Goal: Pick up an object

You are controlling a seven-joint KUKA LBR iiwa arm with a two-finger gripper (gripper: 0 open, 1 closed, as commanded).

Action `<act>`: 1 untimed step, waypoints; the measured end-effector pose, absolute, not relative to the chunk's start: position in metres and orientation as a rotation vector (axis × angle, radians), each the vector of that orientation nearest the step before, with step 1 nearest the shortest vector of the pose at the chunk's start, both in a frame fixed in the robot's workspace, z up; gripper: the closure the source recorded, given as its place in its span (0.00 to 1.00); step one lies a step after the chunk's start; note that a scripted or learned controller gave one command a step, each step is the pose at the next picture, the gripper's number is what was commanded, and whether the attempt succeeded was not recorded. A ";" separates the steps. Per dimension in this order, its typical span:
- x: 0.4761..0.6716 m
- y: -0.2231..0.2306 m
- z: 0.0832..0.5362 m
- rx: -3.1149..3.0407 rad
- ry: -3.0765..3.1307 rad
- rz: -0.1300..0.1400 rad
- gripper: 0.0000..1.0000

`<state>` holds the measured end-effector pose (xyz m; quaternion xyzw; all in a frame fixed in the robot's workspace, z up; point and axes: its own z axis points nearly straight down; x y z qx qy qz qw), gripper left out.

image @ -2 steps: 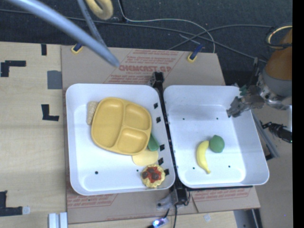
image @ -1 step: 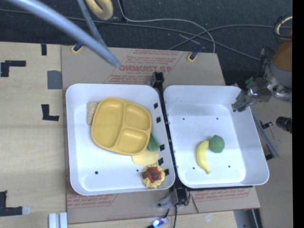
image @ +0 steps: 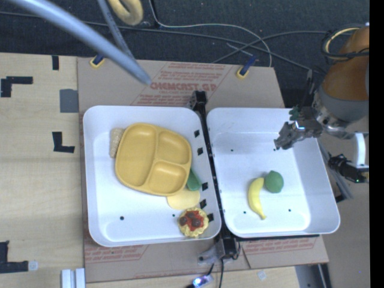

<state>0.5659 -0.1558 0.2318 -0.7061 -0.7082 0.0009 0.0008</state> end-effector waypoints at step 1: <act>0.555 -0.101 0.221 -2.215 -2.224 0.003 1.00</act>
